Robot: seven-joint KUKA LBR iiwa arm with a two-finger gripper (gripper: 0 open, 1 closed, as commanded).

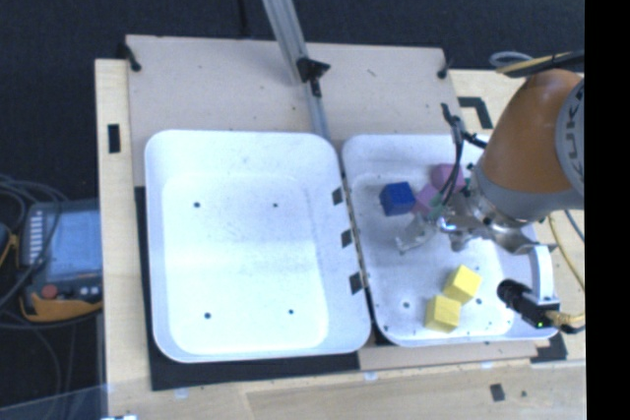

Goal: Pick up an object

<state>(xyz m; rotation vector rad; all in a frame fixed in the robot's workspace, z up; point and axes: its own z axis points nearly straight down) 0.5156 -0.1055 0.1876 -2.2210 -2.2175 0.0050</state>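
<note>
The tool [413, 236] is hanging low in the right bin [394, 325], and I cannot tell if it is gripping anything. The blue block [397, 199] is sitting just at its eleven o'clock. Next, it probably needs to line up over it.

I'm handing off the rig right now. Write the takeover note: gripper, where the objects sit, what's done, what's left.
Gripper: low in the right bin, fingers empty as far as the camera view shows; open or shut can't be judged.
Objects: blue cube just up-left of the fingertips; pink object partly hidden under the wrist; two yellow blocks toward the bin's near edge.
Left bin: no objects visible.
Done: arm is down among the objects.
Left: close on one object and lift it.
</note>
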